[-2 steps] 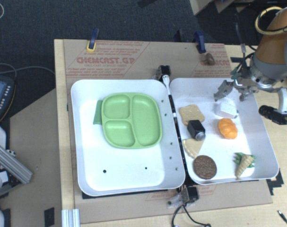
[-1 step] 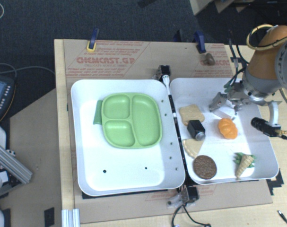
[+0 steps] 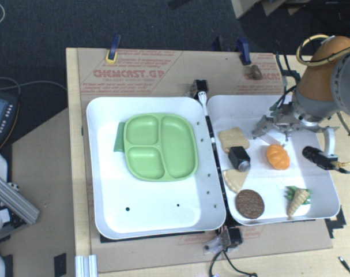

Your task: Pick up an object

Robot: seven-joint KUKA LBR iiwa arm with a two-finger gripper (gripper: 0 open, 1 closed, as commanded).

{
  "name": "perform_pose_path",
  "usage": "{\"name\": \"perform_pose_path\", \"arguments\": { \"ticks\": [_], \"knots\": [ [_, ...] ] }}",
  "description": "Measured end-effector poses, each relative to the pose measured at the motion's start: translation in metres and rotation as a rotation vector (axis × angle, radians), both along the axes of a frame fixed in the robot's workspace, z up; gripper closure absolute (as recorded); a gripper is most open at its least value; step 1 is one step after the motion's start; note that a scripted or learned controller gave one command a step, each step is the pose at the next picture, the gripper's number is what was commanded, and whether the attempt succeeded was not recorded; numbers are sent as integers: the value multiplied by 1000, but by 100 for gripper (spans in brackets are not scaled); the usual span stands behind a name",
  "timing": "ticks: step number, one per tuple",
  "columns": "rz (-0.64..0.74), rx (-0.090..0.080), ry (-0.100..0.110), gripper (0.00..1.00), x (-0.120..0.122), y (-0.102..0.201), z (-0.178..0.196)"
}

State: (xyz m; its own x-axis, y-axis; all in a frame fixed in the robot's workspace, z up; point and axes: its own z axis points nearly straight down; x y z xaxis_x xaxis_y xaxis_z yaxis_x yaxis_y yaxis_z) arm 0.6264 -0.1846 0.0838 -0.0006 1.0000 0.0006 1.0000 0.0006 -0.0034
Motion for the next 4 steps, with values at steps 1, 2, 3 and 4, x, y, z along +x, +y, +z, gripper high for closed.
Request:
{"name": "perform_pose_path", "arguments": {
  "ticks": [1, 2, 3, 4],
  "knots": [
    [0, -1, -5, 100, 1, 0, 12],
    [1, -3, -10, 100, 7, 8, 61],
    [0, -3, -10, 100, 10, 5, 105],
    [0, -3, -10, 100, 11, 5, 144]
  ]
}}
